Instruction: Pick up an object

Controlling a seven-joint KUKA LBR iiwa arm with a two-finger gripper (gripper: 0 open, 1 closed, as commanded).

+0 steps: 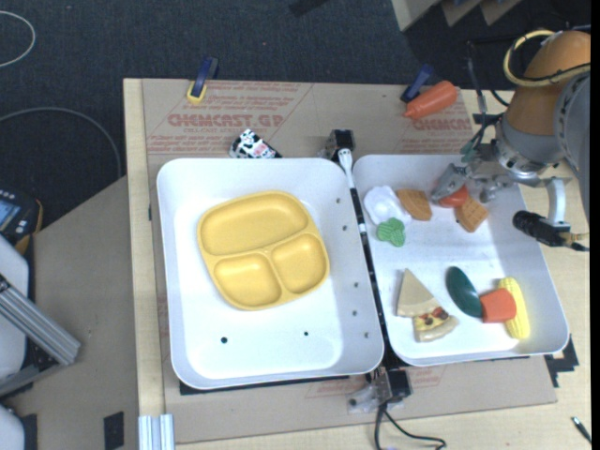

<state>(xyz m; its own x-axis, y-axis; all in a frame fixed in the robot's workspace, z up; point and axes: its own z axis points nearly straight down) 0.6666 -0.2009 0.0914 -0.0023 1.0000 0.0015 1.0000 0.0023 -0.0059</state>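
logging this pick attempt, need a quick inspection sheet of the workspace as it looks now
surface: two shallow white bins side by side, left bin, right bin, on a cardboard-covered bench
job's things: right bin holds a pizza-slice toy, dark green oval toy, yellow corn toy, small green toy, tan bread-like pieces
clutter: yellow three-compartment plate in left bin
grippers: gripper low over right bin's far end, beside a small red piece
cables: black cable at near edge
surroundings: dark carpet
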